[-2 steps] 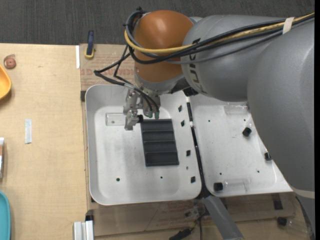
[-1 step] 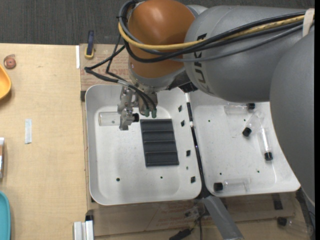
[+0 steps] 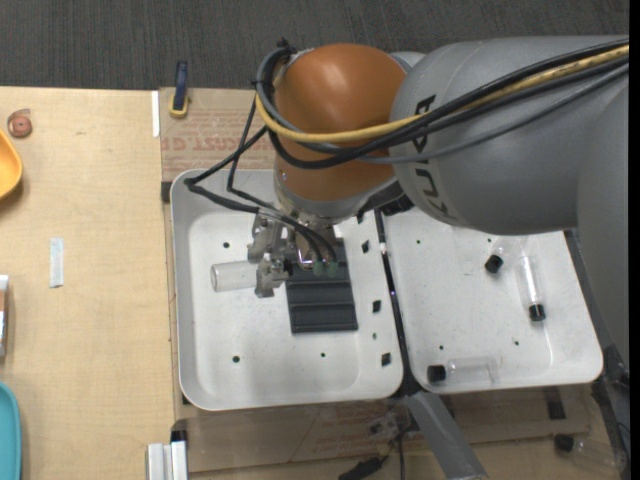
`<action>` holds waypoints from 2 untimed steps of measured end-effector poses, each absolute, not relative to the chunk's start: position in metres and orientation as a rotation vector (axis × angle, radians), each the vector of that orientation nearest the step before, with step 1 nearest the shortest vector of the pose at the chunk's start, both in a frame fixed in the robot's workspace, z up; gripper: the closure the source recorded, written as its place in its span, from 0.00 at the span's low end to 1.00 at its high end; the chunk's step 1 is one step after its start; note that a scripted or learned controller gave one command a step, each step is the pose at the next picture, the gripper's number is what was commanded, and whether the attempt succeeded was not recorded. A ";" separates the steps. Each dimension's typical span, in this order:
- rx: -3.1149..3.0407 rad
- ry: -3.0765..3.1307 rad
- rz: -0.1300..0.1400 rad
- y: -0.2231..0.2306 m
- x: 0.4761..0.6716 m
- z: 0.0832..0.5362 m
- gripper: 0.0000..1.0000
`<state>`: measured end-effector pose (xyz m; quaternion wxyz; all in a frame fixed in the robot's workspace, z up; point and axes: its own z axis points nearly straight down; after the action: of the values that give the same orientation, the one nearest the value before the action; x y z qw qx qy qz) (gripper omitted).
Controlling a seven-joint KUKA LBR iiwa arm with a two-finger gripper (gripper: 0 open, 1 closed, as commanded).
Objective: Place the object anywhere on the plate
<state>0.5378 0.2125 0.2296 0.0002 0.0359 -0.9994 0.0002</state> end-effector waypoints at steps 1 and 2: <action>0.281 -3.128 0.000 0.224 0.505 0.190 1.00; 0.303 -3.129 0.000 0.228 0.567 0.207 1.00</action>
<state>0.5672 0.2276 0.2072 -0.0011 0.0965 -0.9953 -0.0002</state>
